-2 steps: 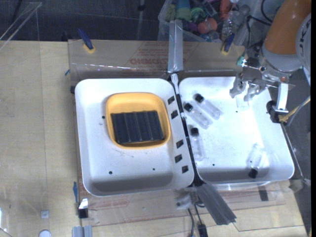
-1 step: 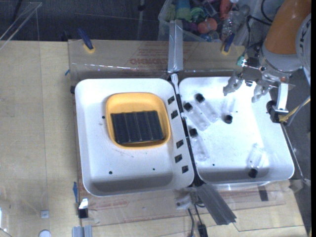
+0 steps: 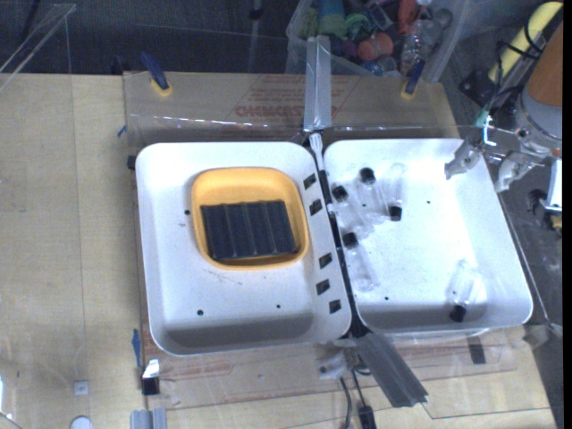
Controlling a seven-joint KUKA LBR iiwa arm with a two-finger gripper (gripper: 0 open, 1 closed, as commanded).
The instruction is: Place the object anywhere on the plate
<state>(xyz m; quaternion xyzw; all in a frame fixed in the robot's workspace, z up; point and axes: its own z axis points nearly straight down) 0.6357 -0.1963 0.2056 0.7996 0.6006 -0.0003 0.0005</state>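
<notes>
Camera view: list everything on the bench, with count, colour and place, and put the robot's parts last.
Bins: two, white, side by side; left bin, right bin.
Plate: one, yellow-orange, in the left bin.
Ridged slab: one, dark, lying on the plate.
Small bottles: clear with black caps, several clustered at the right bin's left side, one near its front right corner; exact count hard to tell.
Box of toys: one, clear, mixed colours, behind the bins.
Clamps: two, blue, at the back edge.
Gripper: one, grey, over the right bin's back right corner.
</notes>
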